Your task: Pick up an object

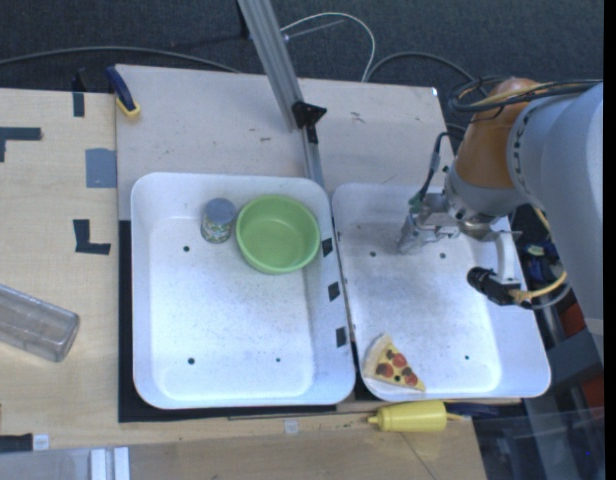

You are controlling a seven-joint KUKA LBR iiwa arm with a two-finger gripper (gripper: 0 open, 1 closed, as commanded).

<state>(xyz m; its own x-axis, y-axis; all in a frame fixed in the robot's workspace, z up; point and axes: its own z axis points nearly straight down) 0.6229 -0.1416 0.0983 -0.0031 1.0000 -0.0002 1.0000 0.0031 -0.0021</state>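
Observation:
My gripper (408, 243) hangs over the upper middle of the right bin (443, 318), with its fingertips pointing down toward the bin floor. Nothing shows between or under them. A toy pizza slice (392, 363) lies at the right bin's lower left corner, well below the gripper. In the left bin (168, 338) a green bowl (277, 233) sits at the top, with a small grey can (217, 219) touching its left side.
A yellow bottle (410, 416) lies on the bench just below the right bin's front edge. A clear plastic container (28, 320) rests at far left. A slanted metal pole (278, 58) rises behind the bins. Cables trail along the back.

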